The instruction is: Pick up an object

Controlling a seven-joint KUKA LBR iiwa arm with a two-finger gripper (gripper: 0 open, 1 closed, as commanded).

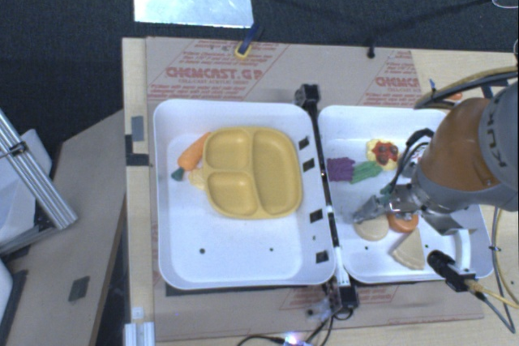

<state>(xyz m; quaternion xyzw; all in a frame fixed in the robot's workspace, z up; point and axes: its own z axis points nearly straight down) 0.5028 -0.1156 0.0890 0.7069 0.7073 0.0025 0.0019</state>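
My gripper [366, 211] hangs low over the right bin [345, 121], pointing left, just above a round beige biscuit [373, 229]. An orange piece [403, 222] lies right beside the gripper, partly under the wrist. A pale wedge [409, 254] rests near the bin's front. Purple grapes [340, 169], a green piece [367, 171] and a yellow and red toy [383, 150] lie farther back in the same bin. Nothing can be seen held.
The left bin [174, 255] holds a yellow divided plate [247, 172] with a toy carrot [191, 153] at its left edge. A black divider [321, 190] with clips runs between the bins. The arm's orange band [466, 150] covers the right bin's right side.
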